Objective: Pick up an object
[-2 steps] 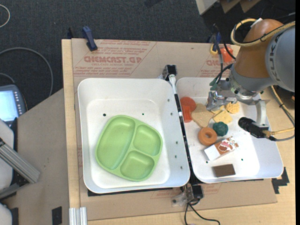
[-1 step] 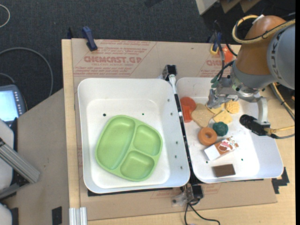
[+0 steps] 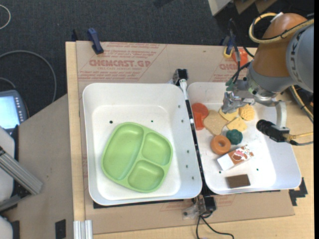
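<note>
So the brown block [image 3: 238,180] sits at the front of the right bin [image 3: 279,176], well below the gripper [image 3: 232,105] and a bit to its right. Just behind it is a little white card [image 3: 236,157] with a red picture on it, lying tilted. Next up is the donut [image 3: 221,144], touching the card's corner, down and slightly left of the gripper. A teal ball [image 3: 234,136] sits right beside the donut, pretty much straight under the gripper. There's a tan cookie [image 3: 216,122] behind those two, and a yellow waffle-looking piece [image 3: 243,116] just right of the gripper's tip, partly tucked under the wrist. A red-orange piece [image 3: 200,113] lies off to the gripper's left, against the bin's wall.

The gripper itself hangs low over the back of that pile, right above the cookie and the yellow stuff. Can't tell if the fingers are spread or closed, honestly, and I can't see anything between them.

Way off to the left, the other bin [image 3: 99,108] has a green tray [image 3: 137,156] with three sections.
</note>
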`<state>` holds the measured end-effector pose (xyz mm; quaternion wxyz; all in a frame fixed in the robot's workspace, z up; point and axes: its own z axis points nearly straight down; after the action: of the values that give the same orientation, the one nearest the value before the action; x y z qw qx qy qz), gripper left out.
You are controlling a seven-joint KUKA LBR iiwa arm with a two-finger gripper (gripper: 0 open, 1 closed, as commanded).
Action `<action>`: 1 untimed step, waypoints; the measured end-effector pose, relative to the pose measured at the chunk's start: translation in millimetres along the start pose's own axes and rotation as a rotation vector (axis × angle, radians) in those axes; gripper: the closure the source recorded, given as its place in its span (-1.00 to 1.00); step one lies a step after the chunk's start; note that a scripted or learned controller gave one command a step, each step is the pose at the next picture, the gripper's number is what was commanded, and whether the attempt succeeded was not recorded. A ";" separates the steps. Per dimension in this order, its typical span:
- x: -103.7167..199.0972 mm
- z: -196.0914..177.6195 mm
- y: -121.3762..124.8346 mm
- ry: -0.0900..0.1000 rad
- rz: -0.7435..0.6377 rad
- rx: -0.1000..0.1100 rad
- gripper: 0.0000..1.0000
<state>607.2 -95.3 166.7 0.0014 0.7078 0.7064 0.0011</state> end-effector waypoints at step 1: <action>0.0 -10.2 0.6 -0.001 0.000 -0.002 1.00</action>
<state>607.7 -95.3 176.9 0.0024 0.7079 0.7063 0.0017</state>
